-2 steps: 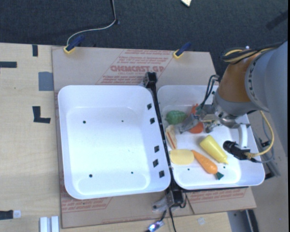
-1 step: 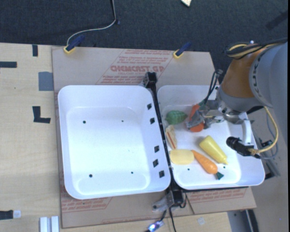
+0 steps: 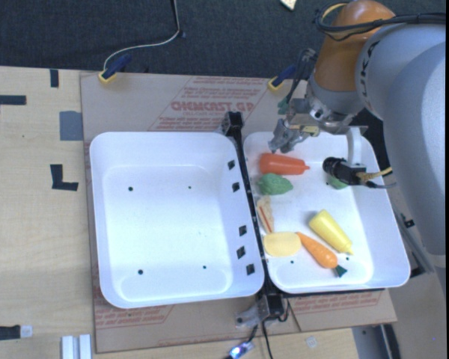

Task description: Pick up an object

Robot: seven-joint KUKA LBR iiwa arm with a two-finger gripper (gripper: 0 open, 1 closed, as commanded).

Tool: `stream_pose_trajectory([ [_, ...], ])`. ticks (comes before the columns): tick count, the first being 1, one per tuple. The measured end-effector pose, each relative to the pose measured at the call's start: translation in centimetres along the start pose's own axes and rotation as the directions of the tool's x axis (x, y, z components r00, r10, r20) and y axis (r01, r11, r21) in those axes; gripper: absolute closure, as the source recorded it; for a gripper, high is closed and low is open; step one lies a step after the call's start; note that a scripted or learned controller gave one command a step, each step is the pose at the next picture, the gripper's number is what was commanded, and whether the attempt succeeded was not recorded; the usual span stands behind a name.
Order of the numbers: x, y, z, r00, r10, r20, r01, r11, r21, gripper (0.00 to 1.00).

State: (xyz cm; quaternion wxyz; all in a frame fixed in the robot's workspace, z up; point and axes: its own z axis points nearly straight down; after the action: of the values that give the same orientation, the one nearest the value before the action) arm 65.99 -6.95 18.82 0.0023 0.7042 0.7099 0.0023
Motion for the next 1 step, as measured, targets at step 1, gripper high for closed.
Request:
stream_pose_trajectory([
  [1, -2.12, -1.85, 8.20, 1.000, 0.006, 0.000, -0.006, 1.000, 0.005, 1.00],
])
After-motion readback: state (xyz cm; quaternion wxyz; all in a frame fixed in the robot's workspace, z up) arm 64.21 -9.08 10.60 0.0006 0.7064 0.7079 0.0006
